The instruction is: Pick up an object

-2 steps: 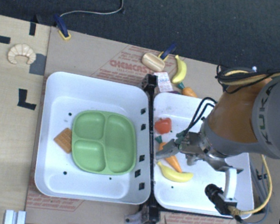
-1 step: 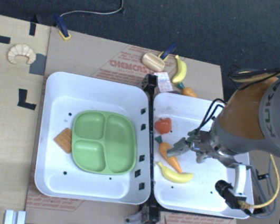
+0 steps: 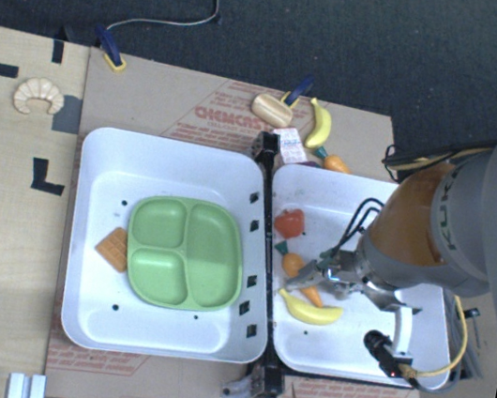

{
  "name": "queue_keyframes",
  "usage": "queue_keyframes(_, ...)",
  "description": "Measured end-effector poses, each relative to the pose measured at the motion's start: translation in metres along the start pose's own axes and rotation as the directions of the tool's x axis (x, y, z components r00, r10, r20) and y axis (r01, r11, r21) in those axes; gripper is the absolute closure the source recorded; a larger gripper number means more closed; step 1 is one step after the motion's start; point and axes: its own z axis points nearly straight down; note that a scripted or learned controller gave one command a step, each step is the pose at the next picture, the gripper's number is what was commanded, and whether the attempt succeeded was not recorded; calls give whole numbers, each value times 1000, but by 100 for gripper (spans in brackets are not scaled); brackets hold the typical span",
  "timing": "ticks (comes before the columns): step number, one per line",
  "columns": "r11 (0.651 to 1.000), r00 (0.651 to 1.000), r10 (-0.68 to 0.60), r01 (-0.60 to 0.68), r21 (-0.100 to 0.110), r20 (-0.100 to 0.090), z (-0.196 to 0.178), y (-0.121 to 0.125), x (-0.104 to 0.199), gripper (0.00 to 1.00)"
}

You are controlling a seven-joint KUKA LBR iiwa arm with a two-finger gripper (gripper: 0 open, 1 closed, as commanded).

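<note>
In the right bin (image 3: 350, 354) my gripper (image 3: 318, 277) reaches down from the right, low over a group of toy foods. A yellow banana (image 3: 310, 311) lies just below it, an orange carrot piece (image 3: 309, 296) sits under its tip, and a small orange fruit (image 3: 292, 263) rests to its left. A red pepper-like toy (image 3: 290, 222) lies further up the bin. The wrist hides the fingertips.
The left bin (image 3: 100, 205) holds a green divided plate (image 3: 186, 253) with a tan cracker (image 3: 113, 248) at its left edge. Behind the bins lie a bread roll (image 3: 271, 109), a second banana (image 3: 320, 125) and a carrot (image 3: 335, 163). A croissant (image 3: 39, 95) sits far left.
</note>
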Motion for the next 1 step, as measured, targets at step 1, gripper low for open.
queue_keyframes(1,1000,1000,-1,1,-6,3,1,-24,5,0)
